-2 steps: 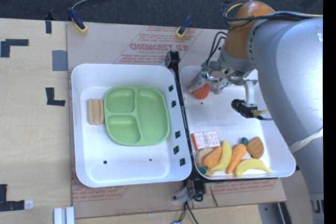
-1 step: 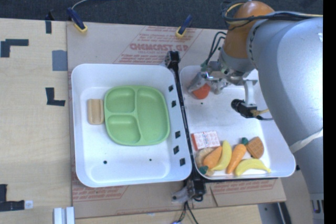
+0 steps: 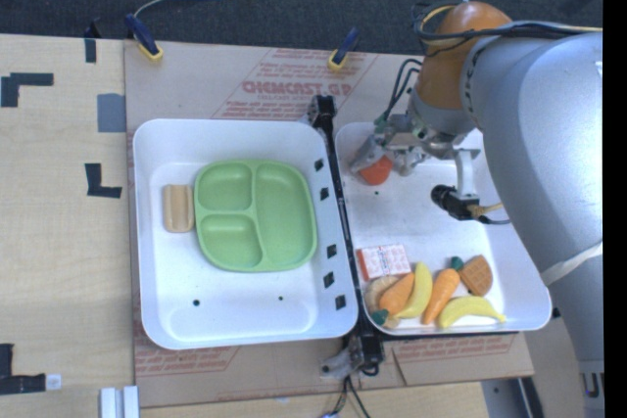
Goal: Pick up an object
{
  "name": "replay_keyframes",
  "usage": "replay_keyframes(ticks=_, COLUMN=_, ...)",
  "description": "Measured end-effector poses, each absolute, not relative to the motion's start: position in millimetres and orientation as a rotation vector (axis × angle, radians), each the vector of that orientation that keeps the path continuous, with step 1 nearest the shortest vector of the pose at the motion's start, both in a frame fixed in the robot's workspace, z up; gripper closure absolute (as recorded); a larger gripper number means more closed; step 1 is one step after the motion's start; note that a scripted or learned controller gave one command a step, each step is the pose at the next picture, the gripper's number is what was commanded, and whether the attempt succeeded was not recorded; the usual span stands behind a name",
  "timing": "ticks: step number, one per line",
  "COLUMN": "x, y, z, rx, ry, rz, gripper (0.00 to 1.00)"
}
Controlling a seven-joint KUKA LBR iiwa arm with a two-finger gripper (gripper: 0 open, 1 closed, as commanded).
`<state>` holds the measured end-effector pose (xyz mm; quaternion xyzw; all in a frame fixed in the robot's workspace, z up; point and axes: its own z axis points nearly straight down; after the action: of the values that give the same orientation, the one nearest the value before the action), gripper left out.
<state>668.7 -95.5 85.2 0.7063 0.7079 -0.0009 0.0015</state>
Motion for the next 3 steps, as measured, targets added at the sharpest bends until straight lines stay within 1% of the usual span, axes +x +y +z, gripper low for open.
replay_keyframes(ticks=2, x=668.7, y=-95.0, z=85.3, rx=2.217, ry=2.221, rz=-0.003, gripper=0.00)
replay_keyframes(ticks=3, x=661.4, y=-94.1, z=85.4, rx=2.218, ry=2.220, rz=-0.001, gripper=0.00)
